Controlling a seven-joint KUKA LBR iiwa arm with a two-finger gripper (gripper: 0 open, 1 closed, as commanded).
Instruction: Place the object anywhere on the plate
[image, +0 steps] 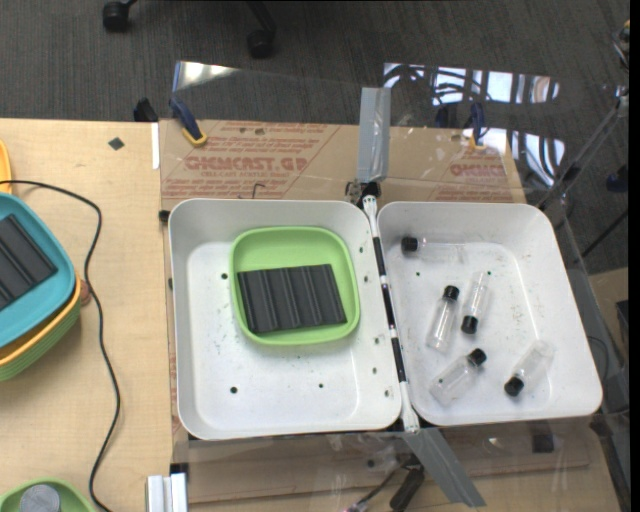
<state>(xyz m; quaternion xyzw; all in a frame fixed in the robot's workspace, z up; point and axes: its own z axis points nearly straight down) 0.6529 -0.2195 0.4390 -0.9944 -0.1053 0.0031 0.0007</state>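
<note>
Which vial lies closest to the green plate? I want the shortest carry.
The vial at the right bin's upper left, black cap toward the divider. The other four lie farther right and lower, away from the green plate.

A pale wooden bench (80, 420) stood over dark grey carpet (330, 45), where black chair casters (262, 42) showed at the top. A black cable (100, 300) trailed across the bench, and printed brown cardboard (270, 160) lay behind the bins.
</note>
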